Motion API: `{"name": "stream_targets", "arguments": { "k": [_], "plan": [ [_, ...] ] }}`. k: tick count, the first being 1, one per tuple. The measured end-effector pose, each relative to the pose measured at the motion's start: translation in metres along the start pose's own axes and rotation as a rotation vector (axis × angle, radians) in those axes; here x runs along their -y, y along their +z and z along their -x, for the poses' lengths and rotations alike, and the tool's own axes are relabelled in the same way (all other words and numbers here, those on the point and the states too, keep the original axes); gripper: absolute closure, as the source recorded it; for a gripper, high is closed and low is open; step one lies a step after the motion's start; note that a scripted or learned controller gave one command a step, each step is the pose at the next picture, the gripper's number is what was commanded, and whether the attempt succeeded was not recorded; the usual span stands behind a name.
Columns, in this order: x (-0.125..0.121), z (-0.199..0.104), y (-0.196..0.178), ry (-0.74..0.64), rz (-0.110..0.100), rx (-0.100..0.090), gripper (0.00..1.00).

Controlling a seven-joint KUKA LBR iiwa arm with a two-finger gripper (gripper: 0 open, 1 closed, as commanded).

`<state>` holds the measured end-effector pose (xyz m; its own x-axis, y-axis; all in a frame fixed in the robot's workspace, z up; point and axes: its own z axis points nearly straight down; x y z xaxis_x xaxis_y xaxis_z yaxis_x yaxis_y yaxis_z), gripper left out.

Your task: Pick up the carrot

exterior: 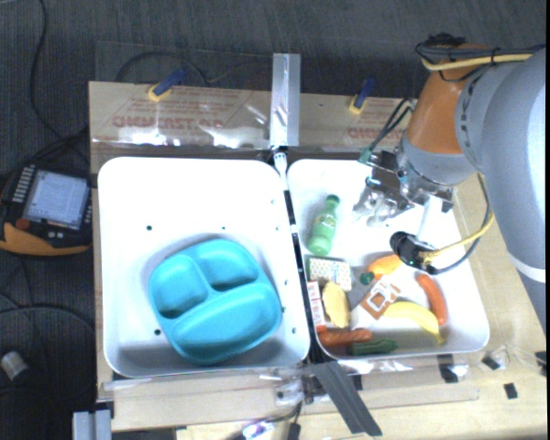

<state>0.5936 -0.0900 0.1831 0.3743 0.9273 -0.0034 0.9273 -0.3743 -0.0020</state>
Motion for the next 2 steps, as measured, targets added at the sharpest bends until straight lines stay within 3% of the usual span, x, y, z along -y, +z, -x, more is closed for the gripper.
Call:
{"name": "stream_targets", "arguments": {
  "k": [1,2],
  "plan": [
    [0.000,0.000,0.000,0.000,0.000,0.001,0.00],
    [0.011,0.035,0.022,-0.183,-0.001,0.000,0.00]
  ]
}}
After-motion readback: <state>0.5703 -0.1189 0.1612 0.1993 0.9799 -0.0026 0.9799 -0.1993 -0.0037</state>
